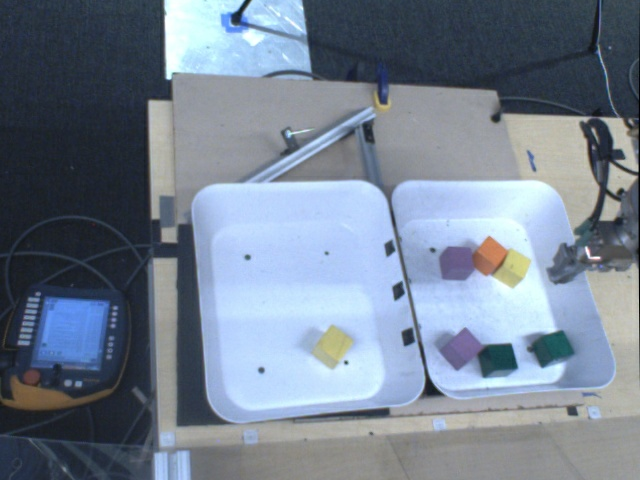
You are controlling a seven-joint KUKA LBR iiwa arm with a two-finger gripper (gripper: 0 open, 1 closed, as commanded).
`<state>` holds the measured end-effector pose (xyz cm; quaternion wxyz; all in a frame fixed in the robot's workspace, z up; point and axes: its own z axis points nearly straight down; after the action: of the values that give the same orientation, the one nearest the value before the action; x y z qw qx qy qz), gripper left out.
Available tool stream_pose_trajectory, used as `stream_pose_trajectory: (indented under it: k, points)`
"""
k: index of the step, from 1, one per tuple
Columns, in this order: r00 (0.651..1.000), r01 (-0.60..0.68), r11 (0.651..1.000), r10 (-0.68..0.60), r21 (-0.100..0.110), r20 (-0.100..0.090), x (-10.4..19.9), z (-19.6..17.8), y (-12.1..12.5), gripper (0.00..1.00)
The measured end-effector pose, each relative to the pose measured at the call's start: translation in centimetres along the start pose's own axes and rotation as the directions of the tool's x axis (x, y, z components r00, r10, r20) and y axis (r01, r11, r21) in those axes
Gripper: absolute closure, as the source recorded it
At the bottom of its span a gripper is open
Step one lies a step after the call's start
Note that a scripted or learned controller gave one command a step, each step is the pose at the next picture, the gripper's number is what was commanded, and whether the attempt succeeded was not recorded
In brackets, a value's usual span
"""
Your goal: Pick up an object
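Holding: left bin (215, 218) one yellow block (333, 346) | right bin (545, 200) six blocks (457, 262)

Bystander items, table (560, 158) and surroundings.
Teach pendant (65, 343) far left of the claw (563, 265), slightly lower; foil sheet (236, 23) well up-left; metal bar (310, 143) lying on brown board (440, 133), up-left; black cable (560, 58) above the claw.

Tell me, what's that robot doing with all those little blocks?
The robot's gripper sits at the right edge of the right bin; it's meant to pick something up but holds nothing. That bin has six blocks: a purple block, an orange block touching a yellow block, and nearer the front another purple one and two green blocks. The left bin has one yellow block.
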<state>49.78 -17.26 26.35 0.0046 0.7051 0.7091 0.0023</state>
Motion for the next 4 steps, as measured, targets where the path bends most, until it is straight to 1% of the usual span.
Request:
stream_pose_trajectory:
  k: [1,2,3,4]
  points:
    - [1.000,0.000,1.000,0.000,0.005,-0.002,0.0,-2.0,0.2,1.00]
    - [1.000,0.005,1.000,-0.005,0.007,-0.005,5.0,-2.2,-0.3,1.00]
    - [1.000,0.004,1.000,-0.004,0.008,-0.005,9.3,-1.8,-0.1,1.00]
    - [1.000,0.005,1.000,-0.005,0.009,-0.006,14.5,0.2,0.1,1.00]
